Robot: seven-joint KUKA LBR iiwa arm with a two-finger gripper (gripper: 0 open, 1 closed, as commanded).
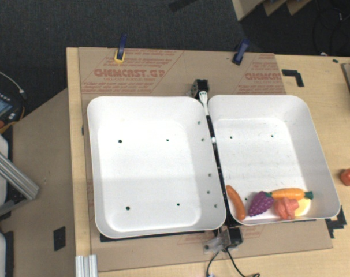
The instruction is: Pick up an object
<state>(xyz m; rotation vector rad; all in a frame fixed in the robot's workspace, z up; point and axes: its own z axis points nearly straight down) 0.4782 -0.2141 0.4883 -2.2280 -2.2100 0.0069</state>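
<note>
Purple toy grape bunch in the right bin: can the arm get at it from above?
Probably yes. The purple toy grape bunch lies uncovered, but the orange sausage-shaped toy and red toy crowd its sides.

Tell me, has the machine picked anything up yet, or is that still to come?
Nothing looks done yet. The toy foods all lie in the near corner of the right bin: a sausage, purple grapes, a carrot and a red piece on something yellow. Nothing is in hand. The whole pick is left: reach in, close on one item, and lift it.
</note>
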